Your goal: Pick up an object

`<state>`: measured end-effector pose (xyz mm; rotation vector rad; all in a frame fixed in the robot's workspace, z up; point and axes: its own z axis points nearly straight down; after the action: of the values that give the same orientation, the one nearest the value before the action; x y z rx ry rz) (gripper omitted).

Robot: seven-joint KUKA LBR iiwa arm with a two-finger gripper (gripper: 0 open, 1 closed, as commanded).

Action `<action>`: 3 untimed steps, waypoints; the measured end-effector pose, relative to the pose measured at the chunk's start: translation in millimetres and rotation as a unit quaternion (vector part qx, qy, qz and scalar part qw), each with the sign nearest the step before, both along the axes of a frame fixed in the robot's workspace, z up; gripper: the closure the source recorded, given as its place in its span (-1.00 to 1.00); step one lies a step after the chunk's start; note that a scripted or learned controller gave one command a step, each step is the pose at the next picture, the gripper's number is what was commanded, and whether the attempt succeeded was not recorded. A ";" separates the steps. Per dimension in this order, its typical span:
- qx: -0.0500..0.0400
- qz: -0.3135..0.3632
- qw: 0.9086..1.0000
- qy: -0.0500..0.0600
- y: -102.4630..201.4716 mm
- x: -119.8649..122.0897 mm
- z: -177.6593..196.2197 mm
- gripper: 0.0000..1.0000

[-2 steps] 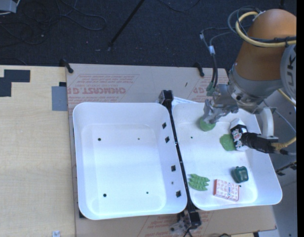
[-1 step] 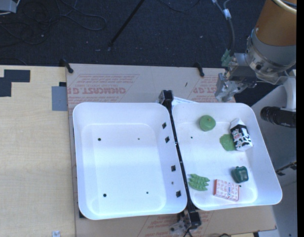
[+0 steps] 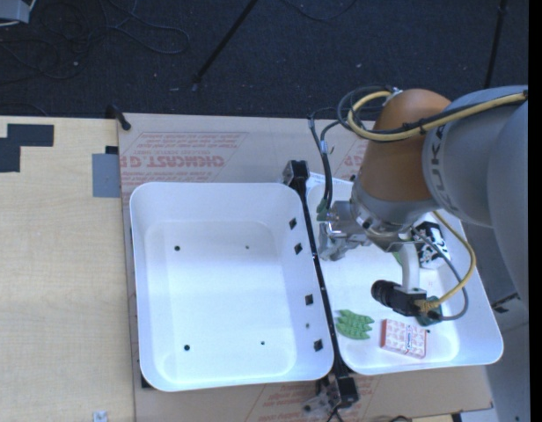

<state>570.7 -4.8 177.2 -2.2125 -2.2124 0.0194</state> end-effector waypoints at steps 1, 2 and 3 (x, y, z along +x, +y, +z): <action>0.000 0.002 1.000 -0.017 12.8 10.9 176.8 1.00; -0.001 -0.002 1.000 -0.003 -24.9 61.4 5.1 1.00; -0.001 -0.002 1.000 -0.007 -59.4 21.7 51.0 1.00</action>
<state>592.4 -64.3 228.2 -2.2246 -2.2164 0.0043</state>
